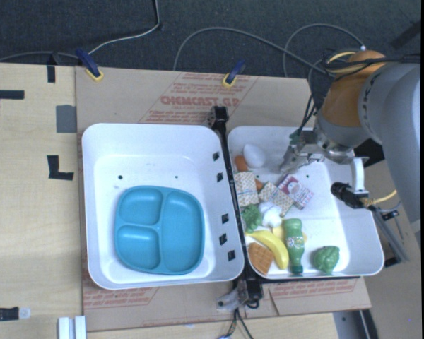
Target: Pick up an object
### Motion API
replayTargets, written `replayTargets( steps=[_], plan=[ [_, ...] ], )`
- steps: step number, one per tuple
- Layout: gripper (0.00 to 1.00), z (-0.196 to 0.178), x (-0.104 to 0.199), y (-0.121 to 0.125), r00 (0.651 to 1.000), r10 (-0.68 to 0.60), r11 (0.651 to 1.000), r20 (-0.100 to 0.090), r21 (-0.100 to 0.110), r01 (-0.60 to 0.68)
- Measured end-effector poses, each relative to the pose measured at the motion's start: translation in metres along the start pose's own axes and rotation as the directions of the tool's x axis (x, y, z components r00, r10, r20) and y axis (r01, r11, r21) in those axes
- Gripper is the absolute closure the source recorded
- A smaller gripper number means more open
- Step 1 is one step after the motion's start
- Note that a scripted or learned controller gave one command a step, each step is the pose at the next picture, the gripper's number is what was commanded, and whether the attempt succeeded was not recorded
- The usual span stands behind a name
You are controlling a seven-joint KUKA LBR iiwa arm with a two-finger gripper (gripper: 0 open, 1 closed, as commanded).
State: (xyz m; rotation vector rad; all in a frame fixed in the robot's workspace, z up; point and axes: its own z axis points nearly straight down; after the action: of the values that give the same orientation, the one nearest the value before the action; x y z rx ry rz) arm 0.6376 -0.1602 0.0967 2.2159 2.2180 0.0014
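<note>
The right bin (353, 224) holds a heap of toy food. A white lump (255, 153) and an orange piece (240, 164) lie at its back left. Checked cracker packets (245, 185) and a red-and-white packet (295, 188) lie in the middle. Toward the front are a leafy green piece (251, 217), a banana (272, 244), a green bottle (293, 241) and a green pepper (325, 258). My gripper (297, 157) hangs low over the back of this bin, just behind the red-and-white packet. Nothing is visibly held.
The left bin (99, 154) holds a blue divided plate (159, 229). A black divider with clips (225, 182) runs between the bins. The grey arm with its orange band (350, 90) comes in from the right over the right bin's far corner. Cables lie behind the bench.
</note>
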Motion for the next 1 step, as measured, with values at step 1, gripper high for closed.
replayTargets(
  steps=[1],
  plan=[
    [0.0,0.0003,0.0001,-0.0001,1.0,0.0,1.0,0.0,0.0,0.0]
  ],
)
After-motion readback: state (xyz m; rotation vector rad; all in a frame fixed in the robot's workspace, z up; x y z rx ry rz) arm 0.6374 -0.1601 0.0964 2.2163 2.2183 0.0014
